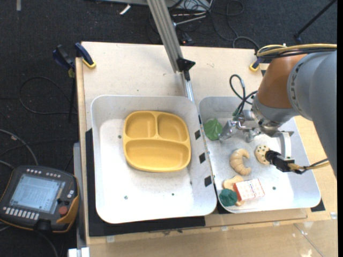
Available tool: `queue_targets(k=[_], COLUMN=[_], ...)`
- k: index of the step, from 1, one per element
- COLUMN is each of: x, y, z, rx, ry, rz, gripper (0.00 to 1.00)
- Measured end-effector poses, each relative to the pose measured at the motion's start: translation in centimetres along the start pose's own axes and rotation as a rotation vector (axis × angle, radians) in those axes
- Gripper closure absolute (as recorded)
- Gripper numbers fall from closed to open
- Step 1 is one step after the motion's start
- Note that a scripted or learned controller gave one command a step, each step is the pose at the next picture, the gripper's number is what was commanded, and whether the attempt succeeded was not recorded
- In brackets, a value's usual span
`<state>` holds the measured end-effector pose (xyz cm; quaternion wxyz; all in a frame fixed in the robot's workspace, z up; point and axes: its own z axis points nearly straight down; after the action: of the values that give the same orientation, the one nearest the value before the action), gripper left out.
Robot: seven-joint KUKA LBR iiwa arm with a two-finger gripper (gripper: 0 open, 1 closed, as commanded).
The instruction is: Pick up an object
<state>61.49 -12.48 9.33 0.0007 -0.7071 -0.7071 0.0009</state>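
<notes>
While your claw (231,128) hung over the right bin (305,194), beside the green leaf (213,128), I could not tell its grip. Near the croissant (240,161) lay a cookie (261,153), carton (249,189) and green lump (229,197); the left bin (107,197) held a yellow tray (157,141).

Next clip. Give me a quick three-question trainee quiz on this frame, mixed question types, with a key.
1. True or false: the yellow tray sits in the right bin.
2. Which lies nearest the red-and-white box? A) green leaf B) croissant C) cookie
3. Fill in: the hand hangs over the ____ bin.

Key: 1 false, it is in the left bin; 2 B; 3 right.
</notes>
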Motion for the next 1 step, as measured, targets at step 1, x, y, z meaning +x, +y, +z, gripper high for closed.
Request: queue_targets(k=[1], x=[0.01], y=[0.11], z=[-1.24], rx=[-0.004], ry=[0.000], rz=[0.000], gripper=[1.00])
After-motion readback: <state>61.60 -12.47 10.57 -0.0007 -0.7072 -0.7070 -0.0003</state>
